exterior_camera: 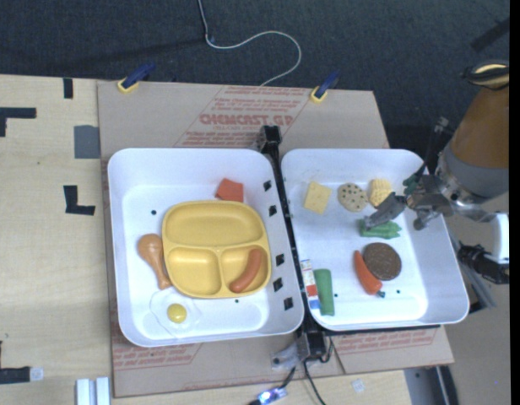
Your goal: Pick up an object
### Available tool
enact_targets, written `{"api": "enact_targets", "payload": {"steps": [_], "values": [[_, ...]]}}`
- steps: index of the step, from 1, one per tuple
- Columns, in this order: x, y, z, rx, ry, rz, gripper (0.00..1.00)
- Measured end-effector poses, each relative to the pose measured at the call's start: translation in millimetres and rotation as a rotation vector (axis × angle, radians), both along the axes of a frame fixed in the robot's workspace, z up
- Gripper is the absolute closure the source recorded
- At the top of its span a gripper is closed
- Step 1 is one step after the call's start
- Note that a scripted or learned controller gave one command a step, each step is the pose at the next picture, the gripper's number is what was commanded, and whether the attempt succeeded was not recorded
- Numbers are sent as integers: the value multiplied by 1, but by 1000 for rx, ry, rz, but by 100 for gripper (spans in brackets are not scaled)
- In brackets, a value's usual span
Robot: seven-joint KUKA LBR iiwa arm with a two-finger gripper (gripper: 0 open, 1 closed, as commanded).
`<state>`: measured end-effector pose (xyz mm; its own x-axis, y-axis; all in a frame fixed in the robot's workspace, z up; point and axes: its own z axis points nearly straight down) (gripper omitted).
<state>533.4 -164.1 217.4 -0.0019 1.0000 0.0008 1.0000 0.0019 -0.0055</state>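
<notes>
My gripper [403, 213] hangs over the right part of the right bin [437, 306], open, with nothing between its fingers. One grey finger [381, 217] reaches down-left over a small green piece [383, 230]. Just below lie a brown round patty [383, 261] and an orange carrot [367, 274]. To the left of the gripper sit a yellow piece [379, 191], a chocolate-chip cookie [353, 196] and a yellow cheese block [317, 197]. A green stick [325, 291] lies near the bin's front left.
The left bin [125, 226] holds a yellow divided plate [211, 241] with a sausage [250, 270] in it, an orange block [230, 191], a tan drumstick [153, 256] and a small yellow ball [176, 313]. A black divider [282, 226] runs between the bins.
</notes>
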Motion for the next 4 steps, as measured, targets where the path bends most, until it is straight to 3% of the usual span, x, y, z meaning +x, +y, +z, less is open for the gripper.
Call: {"api": "enact_targets", "payload": {"steps": [2, 3, 4], "values": [[-7, 13, -122, 0, -1, 0, 0], [-6, 12, -131, -5, -8, -2, 0], [-4, 12, -119, -7, -14, -1, 100]]}}
